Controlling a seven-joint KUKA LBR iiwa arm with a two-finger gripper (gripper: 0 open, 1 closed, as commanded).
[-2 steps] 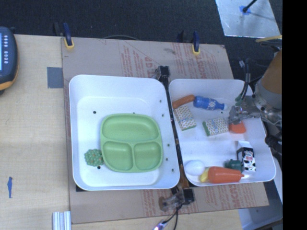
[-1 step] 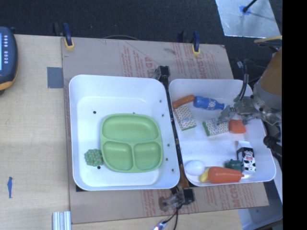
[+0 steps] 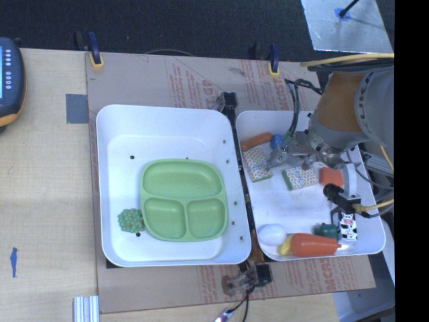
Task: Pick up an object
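My gripper (image 3: 280, 151) hangs low over the right white bin's (image 3: 295, 210) far edge; its grasp I cannot tell; nothing visibly lifted yet.

Bright, even overhead light, white bins (image 3: 107, 180) nearly glaring, faint shadows, slightly soft focus throughout.

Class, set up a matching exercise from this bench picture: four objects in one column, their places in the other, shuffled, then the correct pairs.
Objects:
1. green divided plate
2. green bumpy ball
3. toy carrot
4. white egg

Places:
A. right bin, front edge, beside the egg
B. left bin, centre
C. right bin, front left corner
D. left bin, beside the plate's left edge

Pairs: 1-B, 2-D, 3-A, 4-C
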